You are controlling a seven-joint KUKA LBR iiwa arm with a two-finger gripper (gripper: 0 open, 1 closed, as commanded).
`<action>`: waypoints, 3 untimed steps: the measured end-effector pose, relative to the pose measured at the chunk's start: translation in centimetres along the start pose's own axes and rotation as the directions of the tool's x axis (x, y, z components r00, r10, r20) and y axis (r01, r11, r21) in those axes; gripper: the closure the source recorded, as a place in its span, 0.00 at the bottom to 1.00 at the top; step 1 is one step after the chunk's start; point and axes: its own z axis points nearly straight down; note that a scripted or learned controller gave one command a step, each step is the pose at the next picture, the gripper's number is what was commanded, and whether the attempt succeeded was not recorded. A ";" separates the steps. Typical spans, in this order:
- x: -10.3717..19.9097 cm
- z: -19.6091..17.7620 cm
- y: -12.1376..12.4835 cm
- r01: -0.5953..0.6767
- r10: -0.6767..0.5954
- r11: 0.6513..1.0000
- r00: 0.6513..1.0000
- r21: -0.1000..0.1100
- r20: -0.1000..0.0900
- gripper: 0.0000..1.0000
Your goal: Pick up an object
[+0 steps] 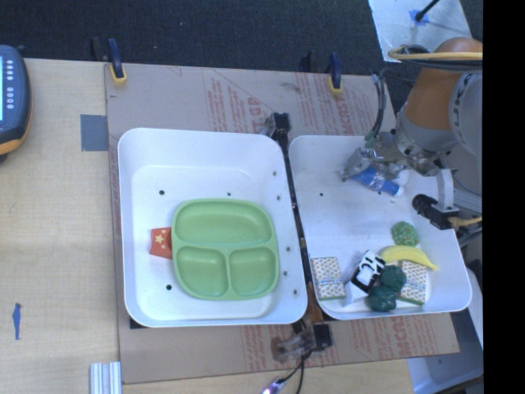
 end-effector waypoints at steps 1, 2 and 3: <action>-0.6 -15.4 -8.3 -0.007 0.007 1.000 1.000 0.006 -0.004 0.00; 2.5 1.3 -2.8 0.003 -0.003 1.000 1.000 0.029 -0.009 0.00; 1.7 -10.4 1.6 0.000 0.000 1.000 1.000 0.004 -0.004 0.00</action>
